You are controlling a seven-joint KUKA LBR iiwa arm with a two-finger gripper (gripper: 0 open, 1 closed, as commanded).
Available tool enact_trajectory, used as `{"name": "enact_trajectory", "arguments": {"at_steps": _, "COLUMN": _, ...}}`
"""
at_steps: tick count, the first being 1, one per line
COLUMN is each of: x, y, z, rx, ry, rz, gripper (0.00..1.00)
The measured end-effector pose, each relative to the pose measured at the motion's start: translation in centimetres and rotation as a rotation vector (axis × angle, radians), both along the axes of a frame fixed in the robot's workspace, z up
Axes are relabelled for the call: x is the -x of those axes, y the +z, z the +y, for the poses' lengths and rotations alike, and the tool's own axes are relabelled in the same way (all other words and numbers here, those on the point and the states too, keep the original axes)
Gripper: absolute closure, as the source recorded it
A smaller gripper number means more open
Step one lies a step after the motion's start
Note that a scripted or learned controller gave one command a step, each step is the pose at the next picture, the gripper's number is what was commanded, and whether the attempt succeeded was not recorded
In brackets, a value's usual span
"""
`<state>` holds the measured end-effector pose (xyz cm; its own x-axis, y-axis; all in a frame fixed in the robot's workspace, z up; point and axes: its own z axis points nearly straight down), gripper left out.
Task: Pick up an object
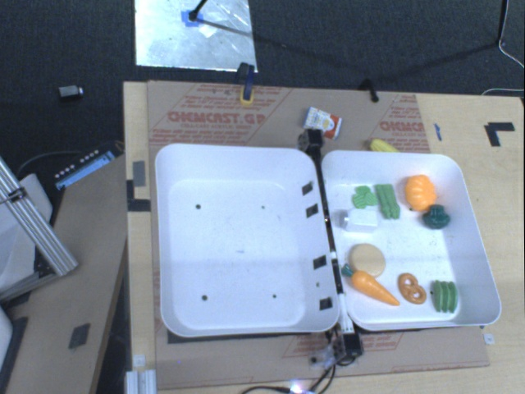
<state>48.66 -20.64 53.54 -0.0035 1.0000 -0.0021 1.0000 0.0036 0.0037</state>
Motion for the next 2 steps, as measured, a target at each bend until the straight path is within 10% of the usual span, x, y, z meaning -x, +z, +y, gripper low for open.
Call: {"name": "enact_trajectory", "arguments": {"at_steps": 2, "x": 0.00, "y": 0.00, "z": 0.00, "rx": 0.000, "ry": 0.000, "rz": 0.000, "gripper": 1.00}}
